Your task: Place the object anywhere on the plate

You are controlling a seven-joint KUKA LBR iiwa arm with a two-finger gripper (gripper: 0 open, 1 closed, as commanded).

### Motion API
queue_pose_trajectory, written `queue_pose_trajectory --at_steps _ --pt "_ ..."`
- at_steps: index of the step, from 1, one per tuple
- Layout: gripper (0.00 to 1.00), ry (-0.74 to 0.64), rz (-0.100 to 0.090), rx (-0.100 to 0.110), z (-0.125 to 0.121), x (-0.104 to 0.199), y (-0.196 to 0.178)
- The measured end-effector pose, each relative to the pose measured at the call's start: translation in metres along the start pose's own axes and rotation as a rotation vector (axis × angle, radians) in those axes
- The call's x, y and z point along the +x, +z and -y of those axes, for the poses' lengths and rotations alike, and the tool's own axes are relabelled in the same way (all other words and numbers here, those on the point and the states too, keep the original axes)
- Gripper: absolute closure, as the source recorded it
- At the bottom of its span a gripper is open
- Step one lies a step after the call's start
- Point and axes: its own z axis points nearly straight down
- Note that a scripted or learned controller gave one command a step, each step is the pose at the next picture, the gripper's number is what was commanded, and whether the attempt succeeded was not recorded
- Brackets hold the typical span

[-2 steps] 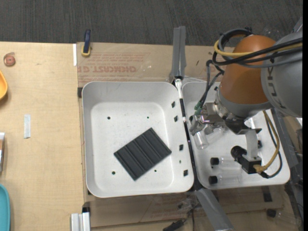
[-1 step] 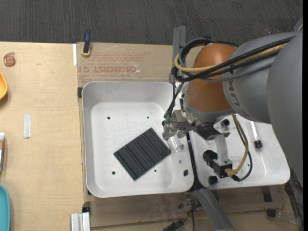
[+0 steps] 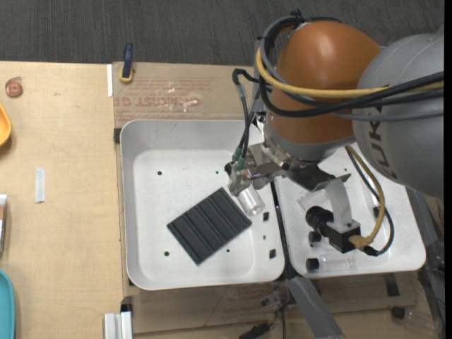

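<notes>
Whether the gripper [image 3: 244, 186] had its jaws parted or closed could not be told; the orange-banded arm [image 3: 321, 83] hid most of it. Just below it, touching or nearly so, lay a small silvery cylinder [image 3: 250, 201]. Down and to its left rested a dark ribbed plate [image 3: 208, 225], flat in the left bin [image 3: 141, 210].

- Bright, even light from overhead; colours clear.
- Left white bin [image 3: 141, 189] a bit washed out, mild glare on its floor.
- Soft shadow beside the dark ridged plate [image 3: 209, 225].
- Sheen on the arm's orange band [image 3: 321, 69].
- Arm [image 3: 409, 119] near the lens, slightly soft.
</notes>
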Motion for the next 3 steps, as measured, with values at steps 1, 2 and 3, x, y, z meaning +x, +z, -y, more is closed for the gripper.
queue_pose_trajectory --at_steps 1,2,3 --pt "1.00 -0.071 0.001 0.001 -0.036 -0.001 -0.023" --pt "1.00 -0.236 0.000 -0.001 -0.014 -0.059 -0.057" --pt "1.00 -0.278 -0.001 0.001 0.002 0.003 0.055"
